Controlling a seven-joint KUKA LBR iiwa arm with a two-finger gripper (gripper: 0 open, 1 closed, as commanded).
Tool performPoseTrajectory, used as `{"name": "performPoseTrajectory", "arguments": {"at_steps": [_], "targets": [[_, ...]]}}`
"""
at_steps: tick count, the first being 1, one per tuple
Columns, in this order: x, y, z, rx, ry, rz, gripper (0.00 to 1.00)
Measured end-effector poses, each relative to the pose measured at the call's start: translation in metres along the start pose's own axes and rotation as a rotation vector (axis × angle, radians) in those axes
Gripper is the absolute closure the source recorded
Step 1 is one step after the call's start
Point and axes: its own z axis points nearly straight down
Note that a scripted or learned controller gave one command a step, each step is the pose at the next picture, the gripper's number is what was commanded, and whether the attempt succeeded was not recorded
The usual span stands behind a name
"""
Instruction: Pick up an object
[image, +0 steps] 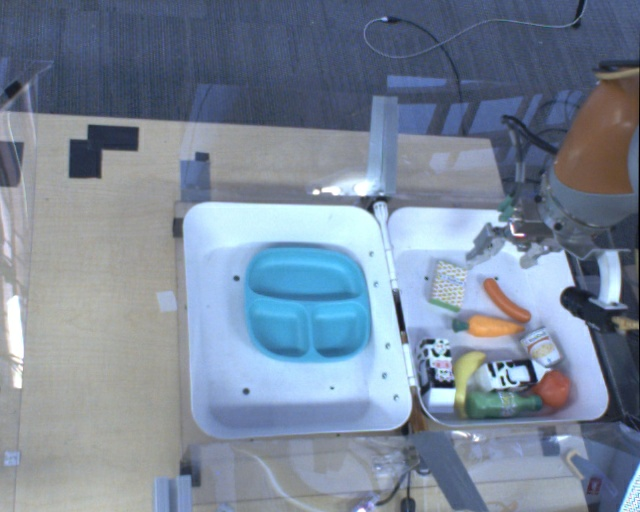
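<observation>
Overhead, the pincer (510, 243) hangs released, fingers spread and grasping nothing, above the right bin's (420, 232) far end. Below lie a sausage (506, 299), carrot (492, 325), banana (466, 378), green bottle (503, 404) and tomato (556, 388). The left bin (215, 300) holds a blue tray (306, 301).

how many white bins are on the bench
2: the left bin holds a blue divided tray; the right bin holds the toy foods, under the gripper.

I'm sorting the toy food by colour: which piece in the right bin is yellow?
The banana, lying near the bin's front edge between the black-and-white carton and the green bottle. The carrot and sausage are orange.
</observation>
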Motion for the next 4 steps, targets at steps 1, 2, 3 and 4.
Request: {"name": "performPoseTrajectory", "arguments": {"at_steps": [1, 2, 3, 4], "targets": [[-0.041, -0.033, 0.043, -0.001, -0.001, -0.118, 0.00], [-0.076, -0.015, 0.083, -0.001, -0.001, -0.149, 0.00], [-0.091, -0.004, 0.133, -0.009, -0.003, -0.132, 0.00], [-0.089, -0.001, 0.120, -0.015, -0.003, -0.135, 1.00]]}}
